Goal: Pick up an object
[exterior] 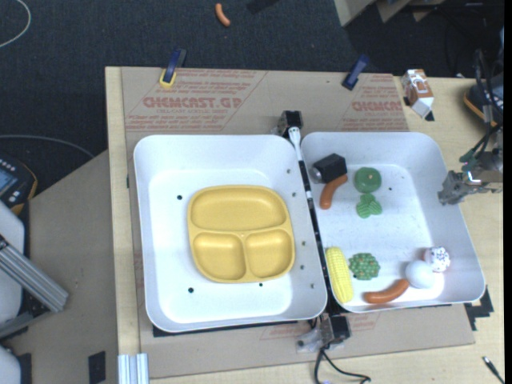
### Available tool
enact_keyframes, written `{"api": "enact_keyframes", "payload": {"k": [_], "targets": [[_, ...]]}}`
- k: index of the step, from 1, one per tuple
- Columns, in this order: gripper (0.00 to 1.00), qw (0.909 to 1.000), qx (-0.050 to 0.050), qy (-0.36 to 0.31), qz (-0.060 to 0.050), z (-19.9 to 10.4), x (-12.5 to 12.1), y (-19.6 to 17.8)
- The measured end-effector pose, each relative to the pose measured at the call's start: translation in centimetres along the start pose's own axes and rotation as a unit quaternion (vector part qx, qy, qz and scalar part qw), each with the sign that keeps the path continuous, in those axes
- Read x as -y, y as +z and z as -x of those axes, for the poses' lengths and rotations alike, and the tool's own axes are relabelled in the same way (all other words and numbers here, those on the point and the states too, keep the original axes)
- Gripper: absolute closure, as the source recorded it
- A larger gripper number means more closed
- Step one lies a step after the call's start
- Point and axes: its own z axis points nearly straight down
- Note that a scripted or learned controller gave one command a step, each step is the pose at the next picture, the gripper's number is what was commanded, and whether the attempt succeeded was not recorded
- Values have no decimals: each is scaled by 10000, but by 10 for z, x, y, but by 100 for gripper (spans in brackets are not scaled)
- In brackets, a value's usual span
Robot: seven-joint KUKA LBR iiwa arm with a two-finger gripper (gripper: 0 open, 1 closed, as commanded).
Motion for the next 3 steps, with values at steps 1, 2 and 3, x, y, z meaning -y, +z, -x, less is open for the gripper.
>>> {"api": "enact_keyframes", "payload": {"k": [1,2,3], "targets": [[100,10000,-6,-19,-2,-39,-29,8],[100,10000,-11,-21,-3,-87,-51,15],[100,10000,-13,-18,-1,-126,-73,15]]}}
